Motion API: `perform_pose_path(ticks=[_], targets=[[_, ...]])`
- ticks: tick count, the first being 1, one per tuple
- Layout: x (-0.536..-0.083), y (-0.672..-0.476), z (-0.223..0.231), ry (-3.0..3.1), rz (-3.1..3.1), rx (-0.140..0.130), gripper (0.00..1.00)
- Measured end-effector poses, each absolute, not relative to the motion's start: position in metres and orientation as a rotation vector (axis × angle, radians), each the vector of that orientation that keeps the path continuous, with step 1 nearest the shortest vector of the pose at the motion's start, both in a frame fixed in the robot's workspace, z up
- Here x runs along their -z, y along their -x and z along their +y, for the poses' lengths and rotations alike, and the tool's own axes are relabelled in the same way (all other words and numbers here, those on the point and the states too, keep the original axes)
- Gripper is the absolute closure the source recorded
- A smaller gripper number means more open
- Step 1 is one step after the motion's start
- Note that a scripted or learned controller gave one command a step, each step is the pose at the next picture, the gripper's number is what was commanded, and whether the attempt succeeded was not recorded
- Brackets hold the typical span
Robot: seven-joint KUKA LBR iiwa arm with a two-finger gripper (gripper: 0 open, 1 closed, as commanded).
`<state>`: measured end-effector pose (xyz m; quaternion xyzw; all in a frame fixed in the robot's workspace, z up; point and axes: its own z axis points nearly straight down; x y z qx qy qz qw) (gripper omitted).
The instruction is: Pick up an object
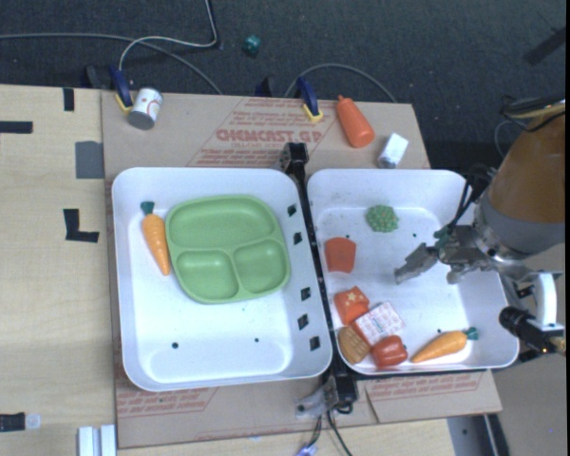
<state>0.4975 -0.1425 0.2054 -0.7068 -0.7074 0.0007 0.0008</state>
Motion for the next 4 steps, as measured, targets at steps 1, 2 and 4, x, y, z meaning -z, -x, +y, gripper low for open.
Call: perform_pose_path(ticks=[1, 2, 4], targets=[[-0.087, -0.557, -0.113, 2.222, -2.228, 0.007, 0.0], [-0.087, -0.62, -0.106, 2.22, -2.224, 0.0, 0.0], [-0.095, -0.668, -0.098, 2.221, -2.225, -0.005, 1.0]])
